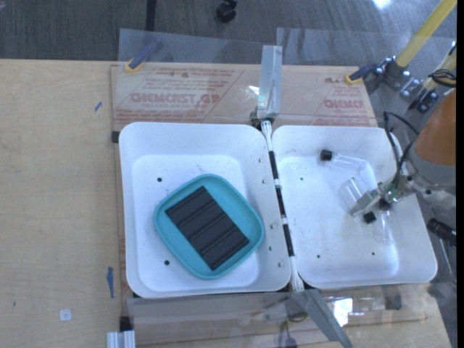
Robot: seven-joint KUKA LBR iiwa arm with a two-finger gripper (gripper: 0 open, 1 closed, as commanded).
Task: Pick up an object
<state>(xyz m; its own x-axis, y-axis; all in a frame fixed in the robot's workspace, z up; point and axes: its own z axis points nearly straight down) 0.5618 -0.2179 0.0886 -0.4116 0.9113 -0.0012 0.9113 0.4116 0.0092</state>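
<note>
End effector (pixel 378 200) low in right bin (pixel 341 256), beside clear tube (pixel 353 191). Grip state: cannot tell. Approach step; next needs centering on tube.

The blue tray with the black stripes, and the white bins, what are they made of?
The teal tray looks like smooth moulded plastic: rounded corners, even colour, soft sheen. Its dark ribbed insert could be rubber or matte plastic; I can't tell which. The left bin and right bin look like thin glossy white plastic, with rounded, formed edges.
</note>
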